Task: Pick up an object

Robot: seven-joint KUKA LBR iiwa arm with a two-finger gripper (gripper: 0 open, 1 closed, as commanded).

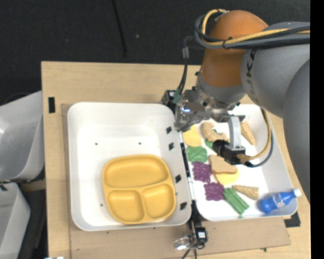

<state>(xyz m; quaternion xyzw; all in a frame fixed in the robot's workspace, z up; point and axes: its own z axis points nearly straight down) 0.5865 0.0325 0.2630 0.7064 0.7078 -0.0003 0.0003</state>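
Observation:
The right bin [270, 144] holds several toy foods. Among them are a yellow piece [193, 138], a green leaf [197, 155], two purple grape bunches [201, 172], a toast slice [225, 167], a green bean pod [235, 201], a tan wedge [246, 190] and a blue bottle [275, 200]. My gripper [200, 117] hangs low over the far left corner of that bin, above the yellow piece and a beige piece [208, 130]. The wrist body hides what is beneath it. A tan cone [248, 133] lies just right of the gripper.
In the left bin [86, 139] a yellow divided plate [139, 188] sits toward the near side. The divider between the two bins [182, 161] runs right beside my gripper. The arm [275, 74] covers the far right of the right bin.

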